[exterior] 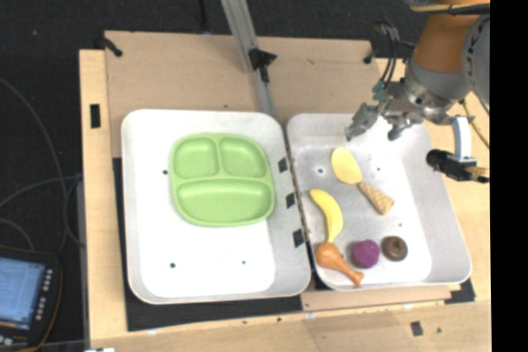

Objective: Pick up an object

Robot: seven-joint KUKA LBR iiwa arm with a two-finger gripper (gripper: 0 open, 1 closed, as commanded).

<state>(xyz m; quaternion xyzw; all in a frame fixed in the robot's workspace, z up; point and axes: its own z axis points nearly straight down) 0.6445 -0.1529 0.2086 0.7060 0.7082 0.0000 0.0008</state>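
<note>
Poised at the far edge of the right bin point(429, 260), hand point(376, 124) spread open and gripping nothing. Below and a little left of it (nearest of the lot), the ice-cream cone point(360, 179), long axis slanting down-right away from the hand. Farther down: banana point(328, 213), drumstick point(338, 260), purple ball point(365, 252), brown donut point(395, 248).
</note>
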